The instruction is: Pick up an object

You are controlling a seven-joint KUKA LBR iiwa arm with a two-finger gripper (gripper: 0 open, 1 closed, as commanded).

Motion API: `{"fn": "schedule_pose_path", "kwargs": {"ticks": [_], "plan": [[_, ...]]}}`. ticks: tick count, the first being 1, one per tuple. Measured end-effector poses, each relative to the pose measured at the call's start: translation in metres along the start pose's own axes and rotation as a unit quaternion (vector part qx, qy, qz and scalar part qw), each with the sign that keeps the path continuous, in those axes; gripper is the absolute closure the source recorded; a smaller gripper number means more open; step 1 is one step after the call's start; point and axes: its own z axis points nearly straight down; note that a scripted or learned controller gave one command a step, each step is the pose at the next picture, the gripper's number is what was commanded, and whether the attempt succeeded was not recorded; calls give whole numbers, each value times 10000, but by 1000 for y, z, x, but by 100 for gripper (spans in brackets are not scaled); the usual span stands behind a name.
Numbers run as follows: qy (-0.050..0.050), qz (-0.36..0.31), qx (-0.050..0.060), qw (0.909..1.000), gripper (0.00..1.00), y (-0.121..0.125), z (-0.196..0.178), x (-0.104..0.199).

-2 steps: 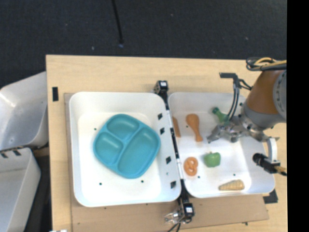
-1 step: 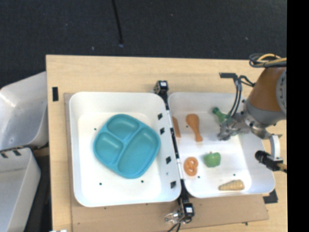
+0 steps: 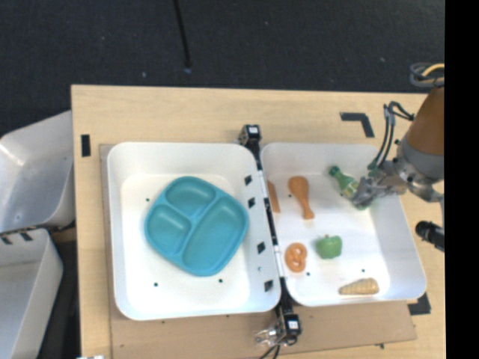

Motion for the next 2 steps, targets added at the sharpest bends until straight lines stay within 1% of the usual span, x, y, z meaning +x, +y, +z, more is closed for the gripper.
{"fn": "schedule_pose_path", "kwargs": {"ticks": [1, 2], "plan": [[4, -11, 7, 10000, 100, 1, -44, -6], [4, -19, 4, 10000, 100, -3, -89, -5]]}}
